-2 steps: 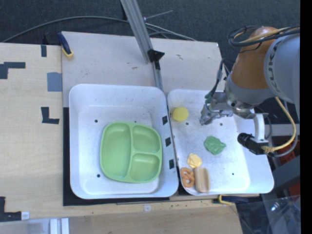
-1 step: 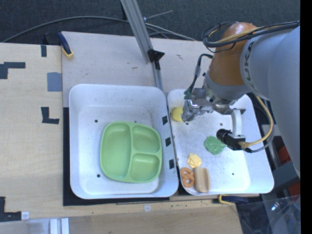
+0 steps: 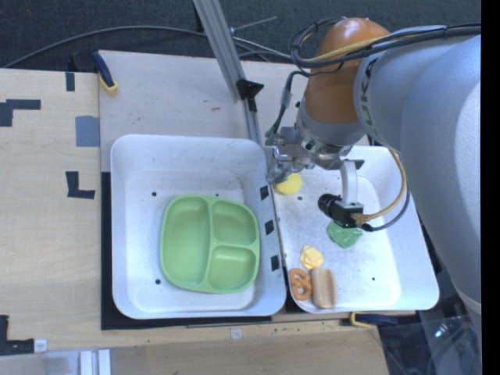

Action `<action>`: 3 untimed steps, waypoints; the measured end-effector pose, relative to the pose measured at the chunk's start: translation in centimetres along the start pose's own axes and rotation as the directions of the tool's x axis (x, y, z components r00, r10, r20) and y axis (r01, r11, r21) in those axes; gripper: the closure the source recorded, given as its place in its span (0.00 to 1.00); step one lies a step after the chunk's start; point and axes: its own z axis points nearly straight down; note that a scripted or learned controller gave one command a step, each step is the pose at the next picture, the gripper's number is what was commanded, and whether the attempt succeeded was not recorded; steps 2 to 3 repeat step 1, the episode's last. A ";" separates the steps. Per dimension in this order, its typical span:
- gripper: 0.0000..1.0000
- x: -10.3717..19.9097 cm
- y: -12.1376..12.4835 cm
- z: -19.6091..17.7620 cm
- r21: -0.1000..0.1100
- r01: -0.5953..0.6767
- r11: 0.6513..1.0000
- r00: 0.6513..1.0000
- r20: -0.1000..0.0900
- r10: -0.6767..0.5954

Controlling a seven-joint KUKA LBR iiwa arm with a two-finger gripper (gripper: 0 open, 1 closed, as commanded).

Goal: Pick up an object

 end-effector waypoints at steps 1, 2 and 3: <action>1.00 4.5 1.9 0.7 0.001 -0.001 1.000 1.000 0.001 0.001; 1.00 4.5 1.9 0.7 0.001 -0.001 1.000 1.000 0.001 0.001; 1.00 4.5 1.9 0.7 0.001 -0.001 1.000 1.000 0.001 0.001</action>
